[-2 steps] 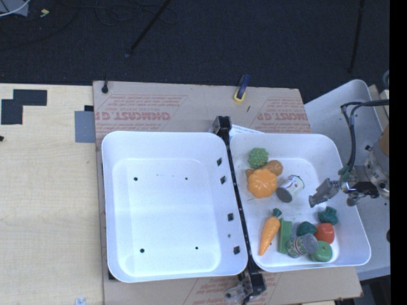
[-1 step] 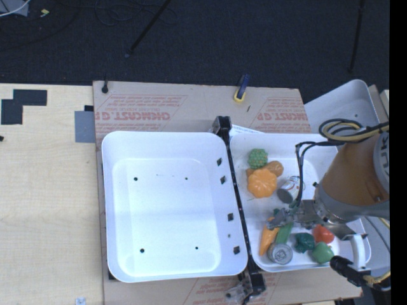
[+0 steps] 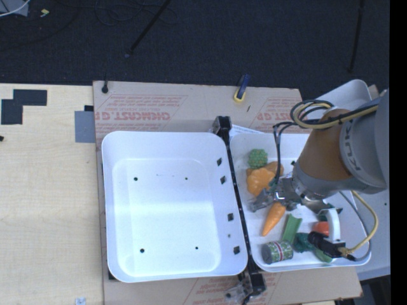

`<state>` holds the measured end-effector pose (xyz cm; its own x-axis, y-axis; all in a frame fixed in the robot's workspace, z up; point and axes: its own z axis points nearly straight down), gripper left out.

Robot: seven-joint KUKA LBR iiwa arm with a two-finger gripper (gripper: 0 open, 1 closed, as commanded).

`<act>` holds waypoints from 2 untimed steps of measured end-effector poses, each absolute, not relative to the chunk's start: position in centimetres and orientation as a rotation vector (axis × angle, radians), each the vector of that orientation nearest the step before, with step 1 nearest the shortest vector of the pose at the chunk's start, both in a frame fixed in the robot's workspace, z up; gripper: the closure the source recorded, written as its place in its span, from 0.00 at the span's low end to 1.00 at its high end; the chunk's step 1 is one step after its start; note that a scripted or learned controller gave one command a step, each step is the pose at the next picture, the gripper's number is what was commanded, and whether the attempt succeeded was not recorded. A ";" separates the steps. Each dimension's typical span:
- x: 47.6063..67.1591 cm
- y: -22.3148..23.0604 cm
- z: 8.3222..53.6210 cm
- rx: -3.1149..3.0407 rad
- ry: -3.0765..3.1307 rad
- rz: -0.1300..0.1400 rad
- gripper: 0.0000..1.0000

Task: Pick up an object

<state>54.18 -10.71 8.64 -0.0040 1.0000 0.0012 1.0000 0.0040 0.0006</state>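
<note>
Here the grey arm with its orange band reaches in from three o'clock over the right shallow white plastic bin, its two-finger metal gripper low among the clutter. Whether the gripper is open or closed cannot be told; nothing is visibly held. Candidate objects lie close together: a rounded orange plastic piece touching the gripper at its ten o'clock side, a bumpy green broccoli-like toy just beyond at twelve, and a tapered orange toy carrot directly at six. A green block and a small patterned green can sit toward five o'clock. The left white bin lies at nine o'clock. Judged from this, a good grasp straddles one object alone, preferably the carrot across its narrow width, and closes before lifting straight up.
</note>
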 end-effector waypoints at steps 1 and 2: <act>53.8 -11.0 9.7 -2.222 -2.213 0.004 1.00; 60.1 -6.5 19.4 -2.219 -2.234 -0.013 1.00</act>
